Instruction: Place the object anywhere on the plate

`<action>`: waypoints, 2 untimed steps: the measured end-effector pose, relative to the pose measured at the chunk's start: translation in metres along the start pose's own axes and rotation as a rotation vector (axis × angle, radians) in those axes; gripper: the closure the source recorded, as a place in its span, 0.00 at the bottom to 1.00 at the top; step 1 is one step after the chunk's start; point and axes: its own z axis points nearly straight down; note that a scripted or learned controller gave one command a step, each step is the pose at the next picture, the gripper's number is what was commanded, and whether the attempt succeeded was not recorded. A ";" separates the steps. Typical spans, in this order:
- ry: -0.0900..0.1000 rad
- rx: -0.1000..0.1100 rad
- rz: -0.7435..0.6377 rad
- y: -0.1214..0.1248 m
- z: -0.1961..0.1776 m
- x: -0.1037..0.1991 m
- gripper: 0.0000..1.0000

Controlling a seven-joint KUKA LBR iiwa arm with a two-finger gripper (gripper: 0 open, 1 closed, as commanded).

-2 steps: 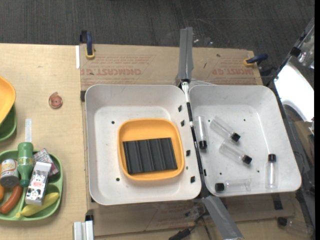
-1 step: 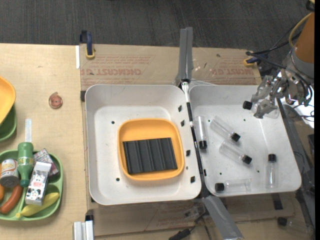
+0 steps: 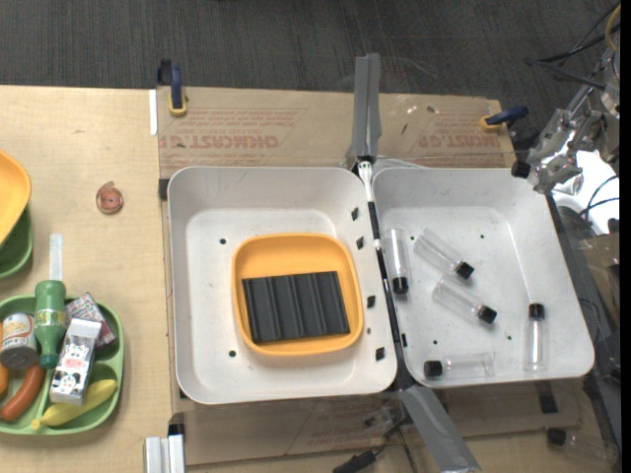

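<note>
Passing the green tray of toy food (image 3: pixel 69 372) on the bench, well clear of the work. Finding the orange plate (image 3: pixel 293 245) lying flat in the middle of the left bin (image 3: pixel 192 264), already carrying a dark ribbed slab (image 3: pixel 296 304), probably leaving only the rim margin free. Seeing capped vials (image 3: pixel 463 302), likely the objects, lying scattered in the right bin (image 3: pixel 493 205). Hanging beyond that bin's far right corner, the gripper (image 3: pixel 548 158), grip state impossible to tell.
</note>
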 end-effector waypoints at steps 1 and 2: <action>-0.002 0.000 -0.252 -0.005 -0.017 -0.012 1.00; -0.001 -0.001 -0.550 -0.005 -0.041 -0.016 1.00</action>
